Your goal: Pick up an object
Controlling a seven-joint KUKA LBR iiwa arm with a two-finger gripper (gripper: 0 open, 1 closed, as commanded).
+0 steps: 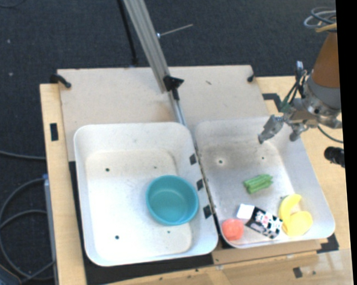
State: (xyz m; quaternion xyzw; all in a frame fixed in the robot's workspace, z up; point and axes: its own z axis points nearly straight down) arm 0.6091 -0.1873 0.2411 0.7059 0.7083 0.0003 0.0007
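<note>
My gripper [281,130] hangs over the far right corner of the right bin [226,136], its two fingers spread apart with nothing between them. Well below it in the same bin lie a green ridged object [257,183], a yellow object [294,215], a small black-and-white box [260,219] and an orange-red ball [232,229], all grouped near the front edge. A teal bowl [172,199] sits in the left bin [106,149], toward its right front.
A slanted metal pole [151,47] rises from behind the bins at the middle. The bins rest on a wooden bench [115,88]. Cables trail on the dark floor at left.
</note>
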